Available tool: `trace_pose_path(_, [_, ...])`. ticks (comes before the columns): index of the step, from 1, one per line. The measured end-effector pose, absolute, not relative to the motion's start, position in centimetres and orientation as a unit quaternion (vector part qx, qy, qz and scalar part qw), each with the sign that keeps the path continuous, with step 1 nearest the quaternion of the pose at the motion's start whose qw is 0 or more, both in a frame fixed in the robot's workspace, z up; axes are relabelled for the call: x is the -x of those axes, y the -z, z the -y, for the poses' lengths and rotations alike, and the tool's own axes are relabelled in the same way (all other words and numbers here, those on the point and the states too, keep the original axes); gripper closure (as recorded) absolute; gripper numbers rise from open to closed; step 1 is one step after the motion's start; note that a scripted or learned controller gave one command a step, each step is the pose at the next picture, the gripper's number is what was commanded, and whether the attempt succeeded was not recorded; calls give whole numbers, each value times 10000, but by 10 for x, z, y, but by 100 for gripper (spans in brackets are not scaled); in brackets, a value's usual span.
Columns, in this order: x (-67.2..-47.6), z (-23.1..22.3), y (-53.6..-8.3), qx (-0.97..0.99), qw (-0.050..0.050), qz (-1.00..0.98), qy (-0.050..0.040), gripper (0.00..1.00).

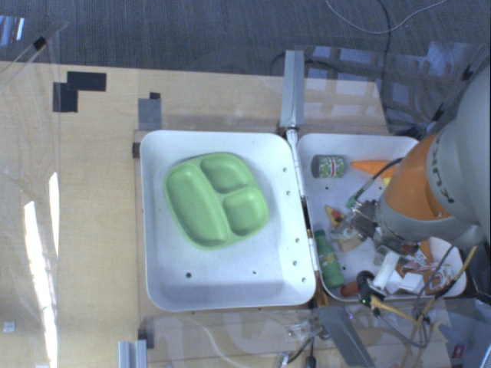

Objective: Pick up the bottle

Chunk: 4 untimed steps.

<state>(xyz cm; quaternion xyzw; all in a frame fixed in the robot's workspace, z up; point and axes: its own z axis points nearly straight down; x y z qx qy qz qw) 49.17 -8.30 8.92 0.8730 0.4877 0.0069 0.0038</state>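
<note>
- Over the right bin (399,139), at the end of the grey arm (468,152) with its orange band (410,186), the jaws point down and to the left into the clutter; whether they are spread or pressed together cannot be told from this slant.
- Nothing can be made out between them.
- Just beside them, towards the bin's left wall, lie a few small yellow and red bits (334,216), too small to name.
- Below and left of the jaws, the bottle (327,259), green, lies on its side along the left wall of the right bin, apart from the jaws.
- Near the bin's front edge, a small red piece (350,288) lies just right of the bottle's lower end.
- At the back of the same bin, a can (330,166) with a green label lies beside an orange carrot-shaped piece (370,166).
- In the left bin (161,274), a green divided plate (217,199) sits near the middle.
- Both bins rest side by side on the pale wooden table (92,228).
</note>
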Motion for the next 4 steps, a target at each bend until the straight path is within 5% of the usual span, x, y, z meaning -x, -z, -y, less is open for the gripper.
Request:
trace_pose_path(1, [-494,82,-101,-8713,44,-4907,-91,100])
trace_pose_path(2, [-507,104,-165,-8920,6,-4521,-13,100])
trace_pose_path(3, [-507,104,-165,-8917,5,-4526,-11,0])
trace_pose_path(4, [-487,93,-93,-8925,-1,-4510,-8,0])
